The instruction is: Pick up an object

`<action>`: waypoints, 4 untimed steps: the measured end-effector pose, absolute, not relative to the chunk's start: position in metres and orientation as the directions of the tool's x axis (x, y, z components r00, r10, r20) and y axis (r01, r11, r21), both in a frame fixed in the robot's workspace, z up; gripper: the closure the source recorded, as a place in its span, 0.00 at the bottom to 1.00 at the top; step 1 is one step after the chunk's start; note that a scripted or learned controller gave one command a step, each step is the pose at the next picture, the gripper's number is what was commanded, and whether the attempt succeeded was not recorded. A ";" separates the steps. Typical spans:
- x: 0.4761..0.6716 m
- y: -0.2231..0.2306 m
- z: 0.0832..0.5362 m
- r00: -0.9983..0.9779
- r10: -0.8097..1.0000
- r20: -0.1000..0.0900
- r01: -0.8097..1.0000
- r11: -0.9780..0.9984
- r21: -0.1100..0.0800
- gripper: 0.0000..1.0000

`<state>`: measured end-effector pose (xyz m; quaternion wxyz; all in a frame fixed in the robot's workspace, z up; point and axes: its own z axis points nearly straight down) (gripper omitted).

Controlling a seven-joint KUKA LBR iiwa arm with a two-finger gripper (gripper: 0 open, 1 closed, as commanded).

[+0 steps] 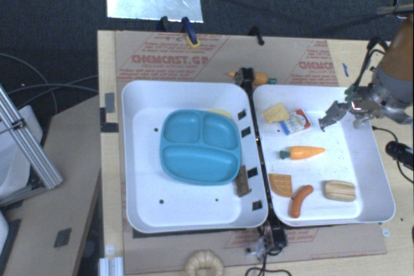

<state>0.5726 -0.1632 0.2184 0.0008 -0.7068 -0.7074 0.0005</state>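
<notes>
The right bin (372, 158) holds several toy foods. A yellow cheese wedge (276, 113) and a red, white and blue packet (295, 122) lie at its back left. An orange carrot (303, 152) lies in the middle. Along the front are a tan waffle piece (281, 184), a red sausage (300, 200) and a bread roll (339, 191). My gripper (330, 117) hangs over the back of this bin, just right of the packet and above the carrot. Nothing is visibly held in it.
The left bin (139, 158) holds a blue divided plate (199, 145), with a yellow piece (220, 113) peeking out behind it and a brown object (242, 181) at its right front. A small orange item (259, 79) sits behind the bins' divider.
</notes>
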 end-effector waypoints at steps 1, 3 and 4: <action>0.581 -0.161 0.160 -0.001 1.000 0.000 1.000 0.001 -0.001 0.00; 0.583 -0.166 0.084 -0.001 1.000 0.000 1.000 0.001 0.000 0.00; 0.584 -0.166 0.096 -0.001 1.000 -0.001 1.000 0.001 0.004 1.00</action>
